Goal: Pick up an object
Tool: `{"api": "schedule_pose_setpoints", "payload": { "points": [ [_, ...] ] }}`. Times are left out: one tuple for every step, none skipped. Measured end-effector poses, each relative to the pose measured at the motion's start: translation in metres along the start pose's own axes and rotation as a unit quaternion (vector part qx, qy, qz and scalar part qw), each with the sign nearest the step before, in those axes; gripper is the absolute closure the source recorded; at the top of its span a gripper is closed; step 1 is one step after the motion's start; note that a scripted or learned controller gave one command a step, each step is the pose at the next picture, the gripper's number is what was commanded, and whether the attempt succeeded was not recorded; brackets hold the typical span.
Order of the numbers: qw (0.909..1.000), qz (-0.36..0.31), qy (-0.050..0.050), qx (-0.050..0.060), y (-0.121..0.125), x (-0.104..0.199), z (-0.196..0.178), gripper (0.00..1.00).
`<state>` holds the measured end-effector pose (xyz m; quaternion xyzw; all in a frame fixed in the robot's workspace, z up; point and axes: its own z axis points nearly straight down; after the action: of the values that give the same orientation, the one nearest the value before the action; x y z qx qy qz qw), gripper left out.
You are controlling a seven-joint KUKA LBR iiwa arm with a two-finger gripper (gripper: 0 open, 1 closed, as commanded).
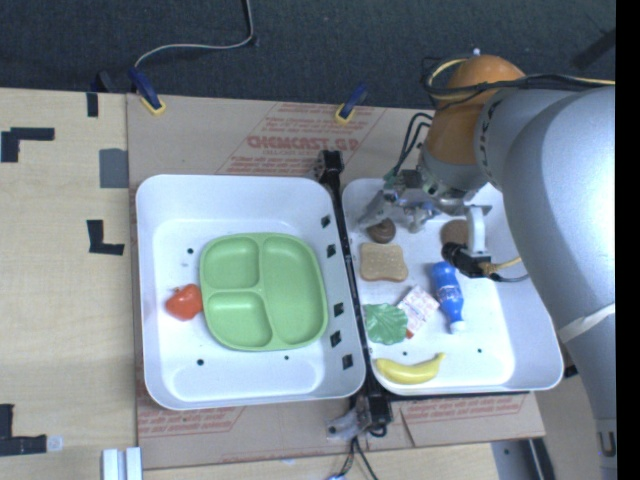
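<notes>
The pincer (398,206) hangs low over the right bin (500,358) — whether it is open or closed, I cannot tell. A small brown lump (381,232) lies just below-left of it; beyond that, the bread slice (383,262).

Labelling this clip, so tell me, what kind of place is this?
Probably a robotics lab bench for pick-up trials: two shallow white plastic bins clamped on cardboard, toy food like a yellow banana, and a grey arm's gripper over them.

Wood bench (60,298) w/ cardboard sheet (260,143), 2 white bins (160,268) on it.
</notes>
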<state>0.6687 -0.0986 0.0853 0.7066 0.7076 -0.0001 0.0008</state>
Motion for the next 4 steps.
{"api": "schedule_pose_setpoints", "payload": {
  "points": [
    [1.0,0.0,0.0,0.0,0.0,-0.001,0.0,0.0],
    [1.0,0.0,0.0,0.0,-0.0001,0.0047,0.0001,0.0],
    [1.0,0.0,0.0,0.0,0.0,0.0023,0.0001,0.0],
    [1.0,0.0,0.0,0.0,0.0,0.0012,0.0,0.0]
  ]
}}
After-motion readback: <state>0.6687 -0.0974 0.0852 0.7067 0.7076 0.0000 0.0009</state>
